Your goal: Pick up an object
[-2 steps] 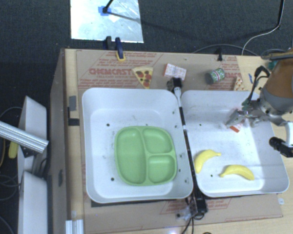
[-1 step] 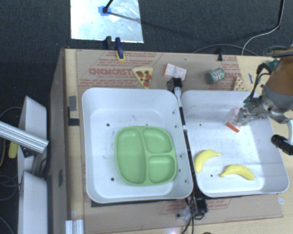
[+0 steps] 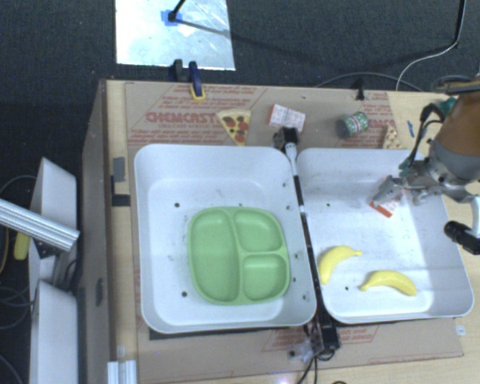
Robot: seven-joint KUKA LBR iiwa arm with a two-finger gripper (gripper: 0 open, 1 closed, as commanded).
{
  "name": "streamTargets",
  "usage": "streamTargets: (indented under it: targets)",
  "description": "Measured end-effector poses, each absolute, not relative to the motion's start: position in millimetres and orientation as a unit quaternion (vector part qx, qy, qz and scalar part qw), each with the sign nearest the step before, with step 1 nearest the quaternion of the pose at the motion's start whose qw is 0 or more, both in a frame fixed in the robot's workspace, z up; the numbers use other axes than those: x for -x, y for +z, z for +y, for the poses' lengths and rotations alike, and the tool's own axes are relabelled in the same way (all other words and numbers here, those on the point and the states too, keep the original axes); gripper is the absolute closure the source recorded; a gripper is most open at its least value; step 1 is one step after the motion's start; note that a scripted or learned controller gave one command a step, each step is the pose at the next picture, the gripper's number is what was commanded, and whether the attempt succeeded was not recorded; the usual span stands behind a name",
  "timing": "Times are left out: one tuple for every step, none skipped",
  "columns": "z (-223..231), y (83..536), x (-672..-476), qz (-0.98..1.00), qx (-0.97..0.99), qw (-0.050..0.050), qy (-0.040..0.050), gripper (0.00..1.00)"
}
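The arm [image 3: 464,138] comes in from the right edge of the camera view, its grey body bent down toward the bench, with the orange band [image 3: 468,118] sitting just above the wrist. From the wrist the limb narrows and points leftward at a low slant, ending in the gripper [image 3: 386,192], whose pale metal tip is turned down and to the left. The fingers are too small and blurred to make out how they stand, and a dark cable loops beside the upper part of the arm.
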State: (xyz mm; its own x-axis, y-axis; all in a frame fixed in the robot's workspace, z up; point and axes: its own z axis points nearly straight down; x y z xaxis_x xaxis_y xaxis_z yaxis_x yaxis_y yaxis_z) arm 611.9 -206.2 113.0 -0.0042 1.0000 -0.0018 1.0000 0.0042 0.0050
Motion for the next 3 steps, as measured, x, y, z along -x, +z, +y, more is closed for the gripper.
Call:
streamTargets:
  targets:
    - [-206,107,-611.1,0.708,-0.706,0.001,0.0003,0.0]
    - [-206,118,-612.2,0.709,-0.705,0.003,0.0012,1.0]
    - [-206,118,-612.2,0.709,-0.705,0.003,0.0011,0.0]
